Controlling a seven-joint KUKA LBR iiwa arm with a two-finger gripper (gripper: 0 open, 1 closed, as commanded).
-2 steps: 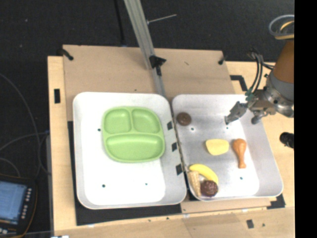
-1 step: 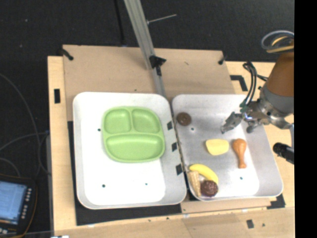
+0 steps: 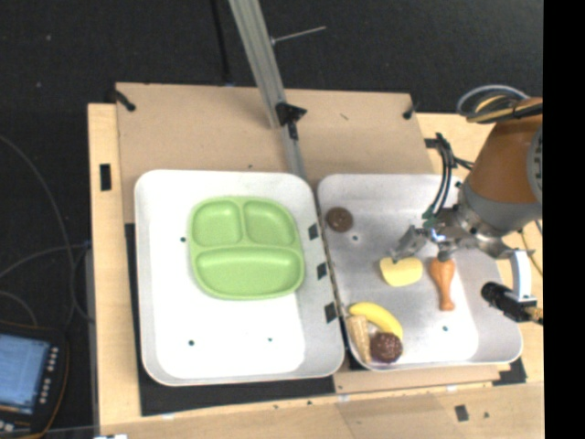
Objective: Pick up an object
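The yellow cheese wedge [image 3: 401, 272] looks light and stiff, best pinched across its sides; the jaws' state cannot be told.

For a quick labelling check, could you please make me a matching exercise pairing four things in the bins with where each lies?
Things:
1. green divided plate
2. banana
3. brown round piece
4. orange drumstick

Places:
A. right bin, near its upper left corner
B. right bin, just right of the pale yellow wedge
C. left bin
D. right bin, lower left corner

Pairs: 1-C, 2-D, 3-A, 4-B
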